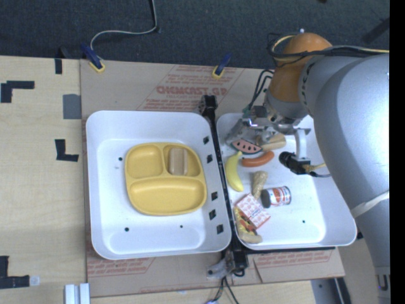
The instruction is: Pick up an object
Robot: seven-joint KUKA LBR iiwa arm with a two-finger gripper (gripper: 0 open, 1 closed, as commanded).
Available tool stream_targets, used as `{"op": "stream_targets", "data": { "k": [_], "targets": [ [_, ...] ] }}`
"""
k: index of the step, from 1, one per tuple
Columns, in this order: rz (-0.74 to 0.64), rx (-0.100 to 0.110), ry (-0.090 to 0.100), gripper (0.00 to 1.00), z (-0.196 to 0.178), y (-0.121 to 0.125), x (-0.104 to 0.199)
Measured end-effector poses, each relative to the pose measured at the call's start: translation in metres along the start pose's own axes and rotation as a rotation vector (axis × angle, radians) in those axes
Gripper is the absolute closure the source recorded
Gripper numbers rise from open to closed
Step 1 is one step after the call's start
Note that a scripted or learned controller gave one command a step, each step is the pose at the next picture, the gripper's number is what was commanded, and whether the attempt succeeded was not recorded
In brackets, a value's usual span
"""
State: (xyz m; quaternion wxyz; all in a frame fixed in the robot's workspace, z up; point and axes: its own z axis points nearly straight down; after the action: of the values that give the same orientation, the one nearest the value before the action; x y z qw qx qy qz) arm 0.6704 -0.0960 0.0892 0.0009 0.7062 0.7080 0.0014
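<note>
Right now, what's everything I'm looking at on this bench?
Bins: two, white, side by side.
Divided plate: one, yellow, in the left bin.
Brown piece: one, in the plate's upper right compartment.
Watermelon slice: one, red, right bin, top.
Sausage: one, red-orange, below the slice.
Banana: one, yellow, right bin's left side.
Can: one, on its side, right bin.
Packet: one, red and white, right bin, front.
Arm: one, grey with an orange band.
Tool: above the watermelon slice.

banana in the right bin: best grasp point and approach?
Probably grip the banana across its narrow width near mid-length, coming straight down. It lies flat, long axis running roughly up-down in the view, close to the bin wall on its left. The upper end sits near the watermelon slice and hot dog, so mid-body to lower half gives the fingers more room.
</note>
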Motion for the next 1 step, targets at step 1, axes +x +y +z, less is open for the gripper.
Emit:
{"op": "stream_targets", "data": {
  "k": [1],
  "targets": [
    [-0.001,-0.001,-0.008,1.0,-0.0104,0.0,-0.0026]
  ]
}}
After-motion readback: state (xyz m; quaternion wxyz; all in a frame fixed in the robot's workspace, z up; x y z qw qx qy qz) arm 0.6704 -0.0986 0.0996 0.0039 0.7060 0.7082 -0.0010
